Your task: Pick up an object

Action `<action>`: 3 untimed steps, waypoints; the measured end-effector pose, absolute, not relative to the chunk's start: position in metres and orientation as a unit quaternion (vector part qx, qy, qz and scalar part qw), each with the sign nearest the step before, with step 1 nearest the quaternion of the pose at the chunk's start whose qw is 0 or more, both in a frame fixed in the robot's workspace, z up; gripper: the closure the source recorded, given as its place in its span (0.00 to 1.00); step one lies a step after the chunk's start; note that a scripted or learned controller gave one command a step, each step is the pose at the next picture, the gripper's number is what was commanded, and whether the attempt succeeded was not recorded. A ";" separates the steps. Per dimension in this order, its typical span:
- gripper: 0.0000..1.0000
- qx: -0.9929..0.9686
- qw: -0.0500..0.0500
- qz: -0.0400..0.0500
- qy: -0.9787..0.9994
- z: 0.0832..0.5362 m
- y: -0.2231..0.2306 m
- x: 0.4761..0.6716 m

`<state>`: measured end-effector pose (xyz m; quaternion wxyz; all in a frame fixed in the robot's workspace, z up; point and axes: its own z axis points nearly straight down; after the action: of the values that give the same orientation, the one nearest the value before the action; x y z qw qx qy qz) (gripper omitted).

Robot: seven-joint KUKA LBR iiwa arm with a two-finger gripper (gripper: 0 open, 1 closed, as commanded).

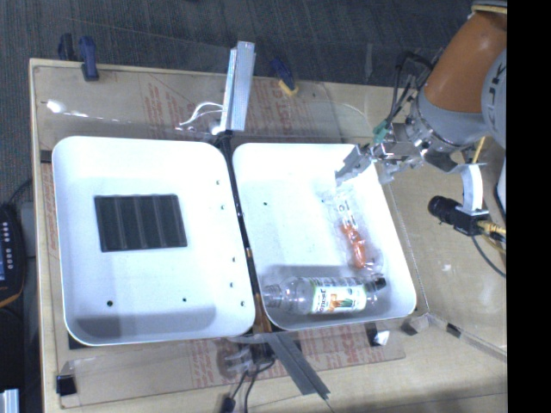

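two shallow white bins side by side on a bench. in the left bin point(138, 308), a dark ribbed rectangular pad point(140, 222), lying flat toward the upper left of the floor. in the right bin point(284, 196), a clear plastic bottle point(323, 295) with a printed label and dark cap, lying on its side along the near wall, cap pointing right. just above it, a clear packet with orange contents point(353, 235), stretched lengthwise near the right wall, its lower end close to the bottle's cap, not clearly touching.

reaching in from the right, the grey arm point(461, 67) with its orange band, wrist over the right bin's upper right corner. at its tip, the gripper point(355, 165), tilted down and leftward, poised above the bin's upper right area, close over the top end of the packet. fingers too small and blurred against the white wall: cannot tell whether spread or closed. nothing visibly pinched between them; contact with the packet's clear upper end also impossible to judge.

behind the bins, an upright metal bar point(239, 84) at the seam, blue clamps point(88, 56) along the far bench edge, and loose white wire point(202, 114) beside the bar.
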<state>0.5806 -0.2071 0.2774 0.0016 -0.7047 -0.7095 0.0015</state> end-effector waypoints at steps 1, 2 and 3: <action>0.00 -0.657 0.002 0.001 -0.754 0.258 -0.210 0.549; 0.00 -0.585 0.002 0.001 -0.811 0.220 -0.209 0.558; 0.00 -0.548 0.003 0.001 -0.837 0.192 -0.208 0.574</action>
<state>0.5737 -0.2085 0.1924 0.0030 -0.5475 -0.8368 0.0006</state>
